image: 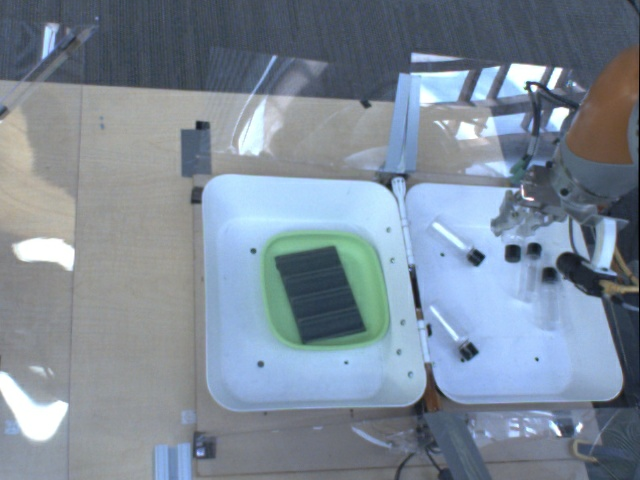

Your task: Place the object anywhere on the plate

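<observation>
2 white bins sit side by side on the bench [110,268], and I go from the biggest things down to the smallest. I see the left bin [230,368] holding a green plate [373,268] in its middle. A dark ridged block [319,294] lies flat on that plate, tilted a little, and it covers most of the plate's floor.

I see the right bin [590,368] next to it, and their inner edges touch. The arm [605,133] comes in from the right, with its orange band up high. My gripper [522,216] hangs over the top part of the right bin. I cannot tell how its jaws stand, and I see nothing between them.

2 clear tubes with black caps lie in the right bin. 1 tube [456,241] lies near the top left of the bin. The other tube [452,332] lies lower down, near the left wall. Some small black caps [513,253] sit just under the gripper, with faint clear bodies beside them that I can barely make out.
</observation>
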Available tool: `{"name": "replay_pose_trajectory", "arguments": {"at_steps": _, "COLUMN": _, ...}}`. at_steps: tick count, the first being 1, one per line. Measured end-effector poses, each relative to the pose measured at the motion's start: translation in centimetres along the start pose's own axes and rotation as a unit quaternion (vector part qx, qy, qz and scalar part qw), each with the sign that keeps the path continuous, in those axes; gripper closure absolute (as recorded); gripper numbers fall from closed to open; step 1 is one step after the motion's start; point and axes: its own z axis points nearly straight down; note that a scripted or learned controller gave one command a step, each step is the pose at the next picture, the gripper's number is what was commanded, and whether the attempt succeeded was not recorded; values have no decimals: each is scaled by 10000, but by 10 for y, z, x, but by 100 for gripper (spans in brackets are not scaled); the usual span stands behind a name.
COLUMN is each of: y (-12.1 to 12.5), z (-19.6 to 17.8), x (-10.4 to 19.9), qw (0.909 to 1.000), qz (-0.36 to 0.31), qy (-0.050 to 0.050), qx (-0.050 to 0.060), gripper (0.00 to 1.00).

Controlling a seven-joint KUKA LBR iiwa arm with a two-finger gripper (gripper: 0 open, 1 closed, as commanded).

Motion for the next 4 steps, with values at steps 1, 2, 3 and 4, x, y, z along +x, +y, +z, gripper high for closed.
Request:
{"name": "replay_pose_trajectory", "arguments": {"at_steps": 1, "y": -76, "z": 6, "x": 80, "qw": 10000, "qz": -14, "qy": 6, "qx": 21, "gripper": 100}}
{"name": "replay_pose_trajectory", "arguments": {"at_steps": 2, "y": -42, "z": 6, "x": 154, "qw": 9965, "qz": -834, "qy": 10, "qx": 13, "gripper": 100}}
{"name": "replay_pose_trajectory", "arguments": {"at_steps": 3, "y": -44, "z": 6, "x": 228, "qw": 9875, "qz": -1576, "qy": 14, "qx": 8, "gripper": 100}}
{"name": "replay_pose_trajectory", "arguments": {"at_steps": 4, "y": -44, "z": 6, "x": 228, "qw": 9876, "qz": -1571, "qy": 14, "qx": 8, "gripper": 0}}
